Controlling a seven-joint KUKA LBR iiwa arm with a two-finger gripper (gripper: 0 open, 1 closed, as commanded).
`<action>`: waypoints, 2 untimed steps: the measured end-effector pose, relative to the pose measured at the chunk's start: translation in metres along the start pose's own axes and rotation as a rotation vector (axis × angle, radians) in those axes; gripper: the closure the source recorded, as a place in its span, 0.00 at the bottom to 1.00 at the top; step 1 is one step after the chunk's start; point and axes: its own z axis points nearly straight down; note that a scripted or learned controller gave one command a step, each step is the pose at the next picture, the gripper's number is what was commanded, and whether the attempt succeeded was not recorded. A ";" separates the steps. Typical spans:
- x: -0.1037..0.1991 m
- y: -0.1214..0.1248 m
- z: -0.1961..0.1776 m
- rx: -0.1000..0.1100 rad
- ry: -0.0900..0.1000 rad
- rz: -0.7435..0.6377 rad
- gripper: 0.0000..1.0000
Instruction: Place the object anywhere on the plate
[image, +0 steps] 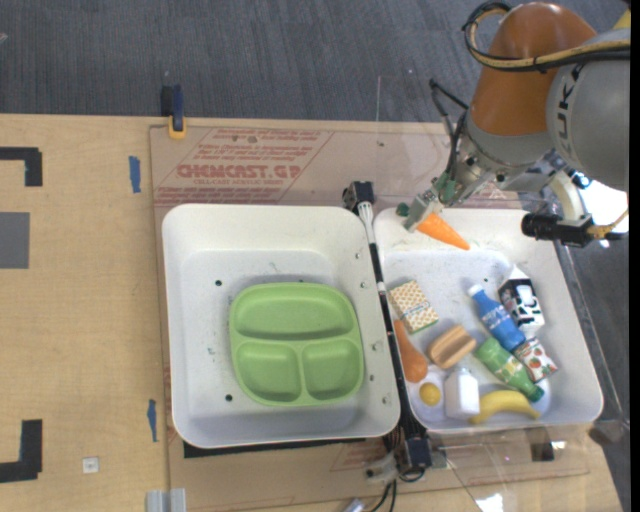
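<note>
A green three-compartment plate (295, 342) lies in the left white bin (190, 300) with nothing on it. At the back rim of the right bin (580, 390), an orange toy carrot (443, 232) with a green top hangs tilted, tip pointing right and down. My gripper (434, 203) comes down from the upper right, and its fingers pinch the carrot's green end. The carrot overlaps the bin's rim and looks raised off the floor. It is to the right of the plate and farther back, across the divider between the bins.
On the right bin's floor lie a cracker box (413, 305), a second carrot (408, 352), a bun (452, 345), a blue bottle (492, 314), a black-and-white can (522, 301), a green bottle (506, 366), a banana (505, 403) and a white bottle (462, 391).
</note>
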 end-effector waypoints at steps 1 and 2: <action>0.061 -0.019 0.021 0.006 0.007 0.014 1.00; 0.141 -0.027 -0.015 0.003 0.008 0.033 1.00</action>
